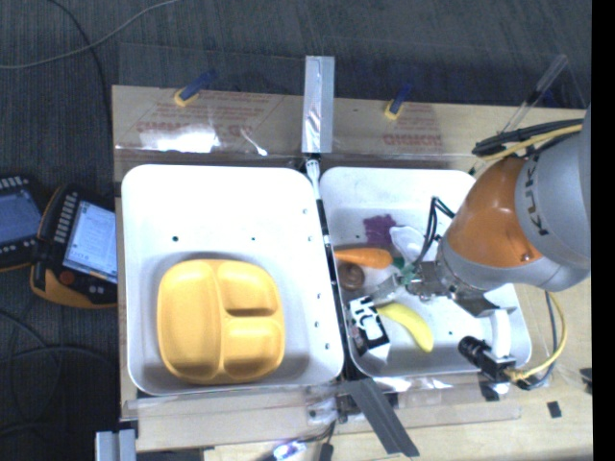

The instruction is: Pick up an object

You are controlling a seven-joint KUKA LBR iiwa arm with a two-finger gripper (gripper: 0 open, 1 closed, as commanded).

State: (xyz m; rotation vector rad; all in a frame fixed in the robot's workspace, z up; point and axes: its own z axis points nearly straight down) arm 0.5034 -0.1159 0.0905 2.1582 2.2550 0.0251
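Over right bin (pixel 500 185): fingers (pixel 402 279) low by banana (pixel 408 323), grip state unclear.
Better centred over banana at five o'clock, clear of carrot (pixel 363 256), then squeezed across its narrow width.

Both bins smooth white plastic, slight sheen: left bin (pixel 144 257), right bin (pixel 461 185). Yellow tray (pixel 221 320) glossy moulded plastic. Banana (pixel 408 325) smooth, plastic-looking. Carrot (pixel 363 256) smooth orange, satin. Tabletop (pixel 452 123) matt pale wood. Floor (pixel 96 27) rough dark carpet. Arm's orange band (pixel 490 224) glossy; grey shell (pixel 567 209) smooth, semi-matt.
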